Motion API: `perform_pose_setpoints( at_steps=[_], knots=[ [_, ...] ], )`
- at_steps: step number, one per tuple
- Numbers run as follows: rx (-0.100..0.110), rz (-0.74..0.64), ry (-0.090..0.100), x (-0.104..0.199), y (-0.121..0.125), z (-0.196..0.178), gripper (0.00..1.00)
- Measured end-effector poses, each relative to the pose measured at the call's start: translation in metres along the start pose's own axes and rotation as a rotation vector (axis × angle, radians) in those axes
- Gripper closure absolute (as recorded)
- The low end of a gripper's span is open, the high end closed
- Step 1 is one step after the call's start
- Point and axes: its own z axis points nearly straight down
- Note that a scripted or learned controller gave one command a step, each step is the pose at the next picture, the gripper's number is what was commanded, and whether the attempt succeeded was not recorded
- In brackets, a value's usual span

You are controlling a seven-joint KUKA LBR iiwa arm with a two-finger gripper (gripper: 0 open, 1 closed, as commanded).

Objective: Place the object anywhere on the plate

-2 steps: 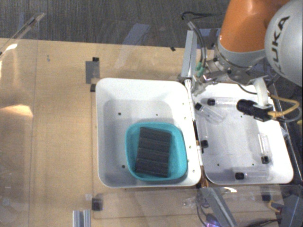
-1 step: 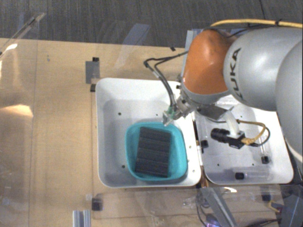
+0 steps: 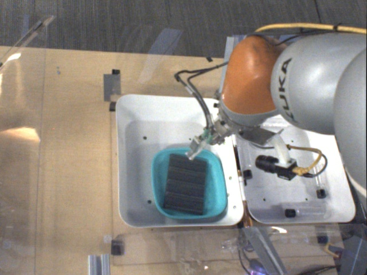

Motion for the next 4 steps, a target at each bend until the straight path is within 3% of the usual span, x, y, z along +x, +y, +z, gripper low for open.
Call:
perform_pose_setpoints(
  at_steps=[1,2,3,4],
  knots=[
    [-0.008,-0.047,-0.005,0.016,-0.038,-0.208,0.00],
    [-0.019,-0.054,-0.012,0.017,-0.035,-0.221,1.00],
    [0.000,-0.190,-0.001,0.028,-0.069,-0.040,1.00],
    [-0.001,-0.190,-0.001,0.028,-0.069,-0.040,0.00]
  ],
)
